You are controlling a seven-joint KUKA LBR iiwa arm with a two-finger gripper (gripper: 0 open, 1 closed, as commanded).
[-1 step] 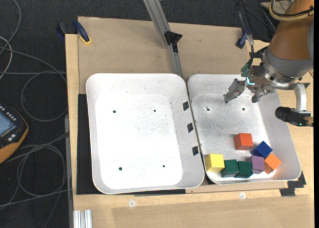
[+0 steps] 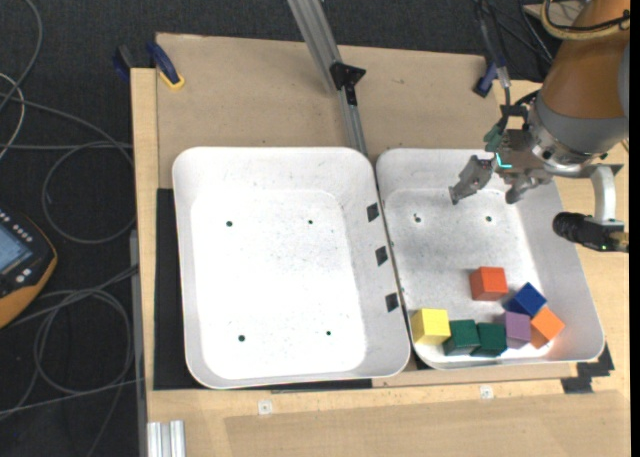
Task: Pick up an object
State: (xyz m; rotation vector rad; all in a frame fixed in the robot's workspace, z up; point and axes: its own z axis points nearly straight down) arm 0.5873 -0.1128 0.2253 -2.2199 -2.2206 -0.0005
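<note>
Right now the arm (image 2: 585, 75) reaches in from the right and hangs over the far end of the right bin (image 2: 440, 235). Its end effector (image 2: 494, 181) sits above the bin's bare upper floor, with the two fingers (image 2: 468, 181) spread apart and nothing between them. One finger points toward the middle divider, the other lies closer to the bin's right wall.

All the blocks are down at the near end of that same bin, well apart from the end effector. A red block (image 2: 488, 282) stands a little on its own, farther up the floor than the rest. Below it, along the near rim, runs a row: a yellow block (image 2: 432, 324) at the left, then two green blocks (image 2: 474, 337) touching side by side, then a purple block (image 2: 518, 327). A blue block (image 2: 527, 299) sits just above the purple one, and an orange block (image 2: 547, 324) lies at the right end, tucked against the blue and purple ones near the bin's corner.

The left bin (image 2: 270, 265) lies beside it, the two bins touching along the middle, where small black clips (image 2: 380, 255) show. Both bins rest on a wooden surface (image 2: 250, 85). A metal bar (image 2: 318, 35) slants across the far side of it, ending near the gap between the bins. Blue clamps (image 2: 165, 63) grip the far corners. Cables (image 2: 60, 175) loop on the dark floor to the left.
</note>
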